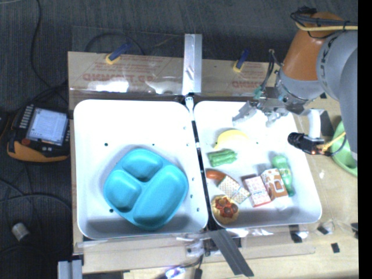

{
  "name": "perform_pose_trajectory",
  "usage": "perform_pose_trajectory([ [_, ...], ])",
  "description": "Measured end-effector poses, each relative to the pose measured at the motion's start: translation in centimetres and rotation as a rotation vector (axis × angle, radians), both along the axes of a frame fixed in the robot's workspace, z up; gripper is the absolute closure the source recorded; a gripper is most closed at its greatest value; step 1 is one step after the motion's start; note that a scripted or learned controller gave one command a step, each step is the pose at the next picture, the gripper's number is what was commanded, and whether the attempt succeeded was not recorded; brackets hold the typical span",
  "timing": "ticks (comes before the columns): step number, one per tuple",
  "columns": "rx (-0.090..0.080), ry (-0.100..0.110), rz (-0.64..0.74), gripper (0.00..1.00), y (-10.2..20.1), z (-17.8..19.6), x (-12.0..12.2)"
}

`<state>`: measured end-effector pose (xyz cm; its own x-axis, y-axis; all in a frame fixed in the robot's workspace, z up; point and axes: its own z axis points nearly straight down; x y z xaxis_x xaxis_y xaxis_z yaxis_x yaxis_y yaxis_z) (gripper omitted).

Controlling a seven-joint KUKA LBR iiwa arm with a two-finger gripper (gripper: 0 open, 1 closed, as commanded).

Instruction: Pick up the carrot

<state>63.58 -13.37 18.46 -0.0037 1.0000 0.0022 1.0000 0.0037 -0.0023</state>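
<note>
Nearest me, at the front edge of the right bin (302, 214), sits a small round dish (225, 208) of red and yellow bits. Just behind it and slightly left, against the divider between the bins, lies a short orange-red piece that I take to be the carrot (214, 175); it is small in this view, so the call is a judgement. Its long axis seems to run roughly left to right, with a slight tilt. My gripper (253, 120) hangs over the back of the same bin, fingers spread apart with nothing between them. The carrot therefore lies forward and to the left of the gripper, near but not beneath it, and that diagonal is what the next move turns on. Two things sit along that line: a yellow piece (232, 137) closest to the gripper, and a green piece (222, 156) just behind the carrot, nearly touching it. A checkered pack (230, 188) sits tight against the carrot's right side, with two small cartons (264, 188) and a green bottle (283, 170) farther right. I judge the grasp awkward, since the bin wall crowds one side and the pack the other. In the left bin (93, 121) rests a blue plate (145, 188), well clear of the work.
</note>
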Motion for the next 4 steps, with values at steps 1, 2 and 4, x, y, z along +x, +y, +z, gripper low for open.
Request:
perform_pose_trajectory([
  [1,-0.005,-0.002,0.195,0.0,2.1,-9.1,3.0],
  [2,-0.005,-0.002,0.195,0.0,2.1,-9.1,3.0],
  [4,0.003,0.0,0.181,1.0,3.5,-5.2,1.2],
])
